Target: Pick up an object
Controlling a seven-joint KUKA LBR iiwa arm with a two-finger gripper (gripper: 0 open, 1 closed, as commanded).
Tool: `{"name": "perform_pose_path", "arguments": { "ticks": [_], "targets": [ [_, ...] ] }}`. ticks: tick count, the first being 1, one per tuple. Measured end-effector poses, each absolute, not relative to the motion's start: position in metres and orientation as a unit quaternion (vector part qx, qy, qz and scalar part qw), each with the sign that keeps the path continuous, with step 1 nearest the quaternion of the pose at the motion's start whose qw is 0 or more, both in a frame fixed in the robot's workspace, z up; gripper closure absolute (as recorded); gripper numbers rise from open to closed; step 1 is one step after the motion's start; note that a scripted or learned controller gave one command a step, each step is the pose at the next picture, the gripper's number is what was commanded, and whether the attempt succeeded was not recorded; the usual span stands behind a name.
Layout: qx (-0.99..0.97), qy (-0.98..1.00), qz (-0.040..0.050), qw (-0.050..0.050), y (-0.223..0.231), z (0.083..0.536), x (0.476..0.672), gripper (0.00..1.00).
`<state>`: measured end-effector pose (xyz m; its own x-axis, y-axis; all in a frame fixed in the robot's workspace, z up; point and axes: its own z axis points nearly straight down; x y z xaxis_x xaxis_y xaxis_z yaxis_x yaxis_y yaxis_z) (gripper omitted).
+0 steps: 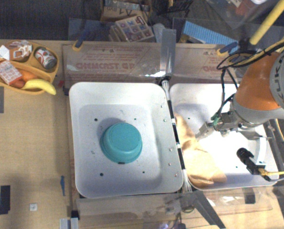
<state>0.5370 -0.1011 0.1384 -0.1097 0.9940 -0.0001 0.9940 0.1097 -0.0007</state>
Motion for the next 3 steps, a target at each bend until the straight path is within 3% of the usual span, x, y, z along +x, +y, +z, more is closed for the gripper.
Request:
{"name": "perform_pose_path", "arguments": {
  "ticks": [1, 2, 3],
  "targets": [
    [-0.638, -0.770, -0.0048, -0.006, -0.097, 0.092, 0.518, 0.00],
    [-0.662, -0.749, -0.0026, -0.005, -0.097, 0.094, 0.568, 0.00],
    [-0.638, -0.770, -0.0009, -0.003, -0.099, 0.096, 0.635, 0.00]
  ]
}}
